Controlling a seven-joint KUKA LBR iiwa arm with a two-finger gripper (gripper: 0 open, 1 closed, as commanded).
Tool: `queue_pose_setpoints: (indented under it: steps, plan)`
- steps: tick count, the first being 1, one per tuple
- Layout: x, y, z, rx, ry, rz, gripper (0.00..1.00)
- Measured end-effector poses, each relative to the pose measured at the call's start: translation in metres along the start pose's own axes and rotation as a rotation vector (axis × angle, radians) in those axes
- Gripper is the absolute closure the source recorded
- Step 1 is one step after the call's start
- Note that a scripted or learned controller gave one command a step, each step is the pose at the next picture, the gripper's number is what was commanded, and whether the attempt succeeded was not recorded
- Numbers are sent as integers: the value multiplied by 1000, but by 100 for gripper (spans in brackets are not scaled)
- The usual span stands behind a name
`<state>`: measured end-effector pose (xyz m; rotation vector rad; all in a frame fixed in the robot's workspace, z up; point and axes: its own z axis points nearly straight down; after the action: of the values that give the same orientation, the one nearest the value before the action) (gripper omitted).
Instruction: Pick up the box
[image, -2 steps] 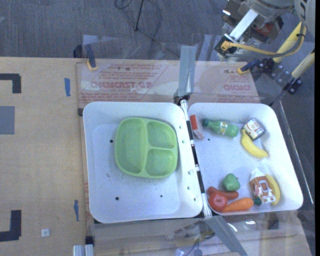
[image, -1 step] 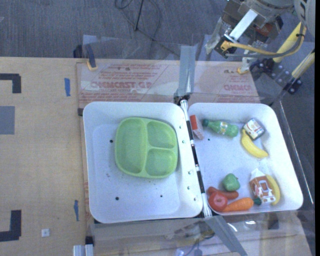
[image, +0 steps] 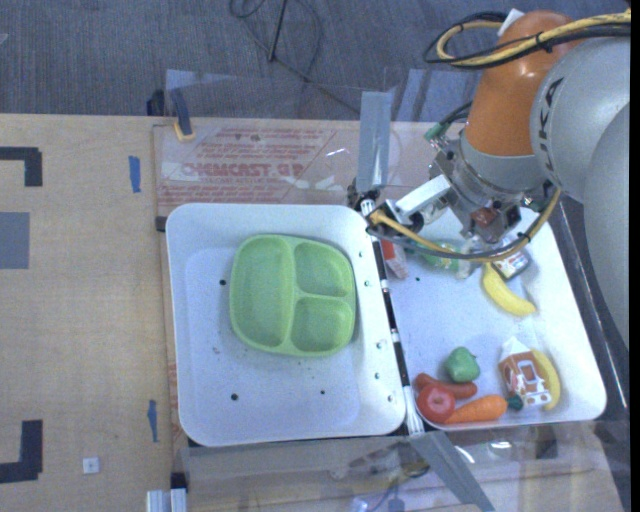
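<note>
The box (image: 519, 374), a small orange and white carton, lies near the front right corner of the right bin (image: 430, 325), with a yellow banana-like piece (image: 549, 378) against its right side. My gripper (image: 484, 228) hangs over the back part of that bin, well behind the box and apart from it. The wrist and cables cover its tip. A small brown and white item (image: 512, 263) sits just below the gripper, partly hidden by it.
The right bin also holds a banana (image: 506, 293), a green pepper (image: 461, 365), a tomato (image: 437, 402), a carrot (image: 478, 409) and a red and white item (image: 392, 260) at its left wall. A green divided plate (image: 293, 294) lies in the left bin (image: 200, 330).
</note>
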<state>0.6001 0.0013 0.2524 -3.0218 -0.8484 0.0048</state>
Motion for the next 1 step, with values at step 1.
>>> queue_pose_setpoints:
  steps: [1]
  plan:
    - [0,1,-10,1,1,3,100]
